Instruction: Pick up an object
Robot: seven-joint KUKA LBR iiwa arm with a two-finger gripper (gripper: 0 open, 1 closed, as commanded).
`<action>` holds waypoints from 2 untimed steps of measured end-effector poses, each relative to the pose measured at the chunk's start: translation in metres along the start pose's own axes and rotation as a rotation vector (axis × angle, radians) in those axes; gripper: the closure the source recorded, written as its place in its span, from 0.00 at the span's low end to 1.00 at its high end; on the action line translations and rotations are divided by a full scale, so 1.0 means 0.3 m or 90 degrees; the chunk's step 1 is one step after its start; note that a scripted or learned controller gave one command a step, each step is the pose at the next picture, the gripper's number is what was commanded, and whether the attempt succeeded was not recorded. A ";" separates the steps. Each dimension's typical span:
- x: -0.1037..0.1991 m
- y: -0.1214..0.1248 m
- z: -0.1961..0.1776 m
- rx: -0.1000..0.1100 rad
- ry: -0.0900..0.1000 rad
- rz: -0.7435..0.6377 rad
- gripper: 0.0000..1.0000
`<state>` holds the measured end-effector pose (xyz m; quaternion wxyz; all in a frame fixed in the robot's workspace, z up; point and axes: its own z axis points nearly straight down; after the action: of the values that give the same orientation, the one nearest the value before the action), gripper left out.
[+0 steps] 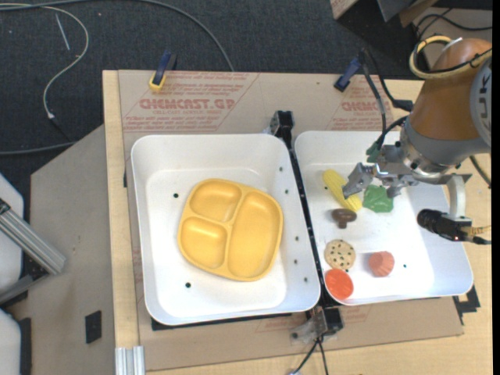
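The right bin (440, 286) holds several small items. A yellow corn-like piece (336, 183) lies at its upper left, with a green item (380, 201) just to its right. Below them are a small brown piece (344, 218), a speckled cookie (339, 253), an orange-red disc (339, 284) and a pinkish-red cylinder (380, 263). My gripper (369, 180) hangs low over the corn-like piece and the green item, partly covering both. Whether it touches either one cannot be made out.
The left bin (156, 209) contains a yellow divided plate (231, 229). A black divider (301, 209) runs between the bins. The arm's grey and orange body (449, 108) reaches in from the upper right, and a black fitting (441, 223) sticks out over the right bin's right side.
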<state>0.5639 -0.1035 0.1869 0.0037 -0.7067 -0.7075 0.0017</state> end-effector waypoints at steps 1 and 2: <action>0.007 0.010 0.205 -0.002 0.000 0.001 0.00; 0.009 0.011 0.342 -0.002 0.000 0.001 0.00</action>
<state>0.5665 -0.1006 0.0842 0.0020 -0.7072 -0.7071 0.0006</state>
